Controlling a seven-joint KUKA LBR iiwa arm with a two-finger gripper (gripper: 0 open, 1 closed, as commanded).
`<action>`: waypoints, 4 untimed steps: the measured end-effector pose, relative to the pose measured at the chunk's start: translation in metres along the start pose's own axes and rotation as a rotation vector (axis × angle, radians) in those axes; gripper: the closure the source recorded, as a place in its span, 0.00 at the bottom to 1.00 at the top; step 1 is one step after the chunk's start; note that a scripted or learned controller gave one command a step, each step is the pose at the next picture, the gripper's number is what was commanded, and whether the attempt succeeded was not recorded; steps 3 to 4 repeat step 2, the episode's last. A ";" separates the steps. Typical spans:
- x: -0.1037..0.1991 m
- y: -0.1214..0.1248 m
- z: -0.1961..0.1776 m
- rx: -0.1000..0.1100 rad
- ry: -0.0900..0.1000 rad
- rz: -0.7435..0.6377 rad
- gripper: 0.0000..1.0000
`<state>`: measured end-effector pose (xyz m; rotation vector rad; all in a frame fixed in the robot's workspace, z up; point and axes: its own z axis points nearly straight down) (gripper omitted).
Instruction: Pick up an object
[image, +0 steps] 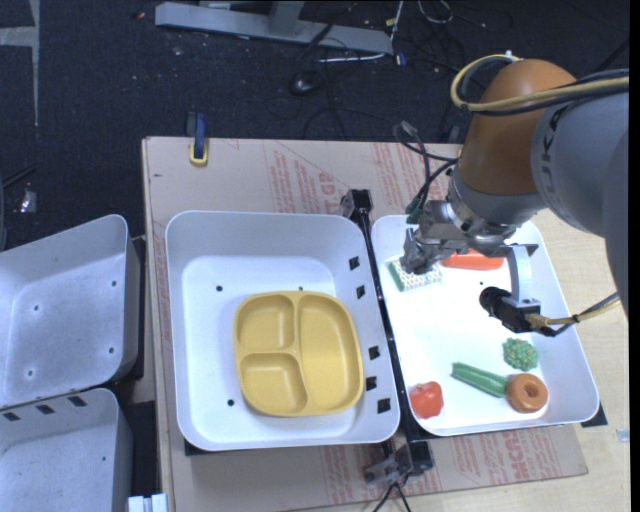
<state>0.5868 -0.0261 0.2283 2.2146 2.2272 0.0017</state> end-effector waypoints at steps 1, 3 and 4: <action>0.045 0.005 -0.008 0.001 0.000 0.002 1.00; 0.100 0.019 0.001 -0.001 0.000 -0.001 1.00; 0.100 0.019 0.001 -0.001 0.000 -0.001 1.00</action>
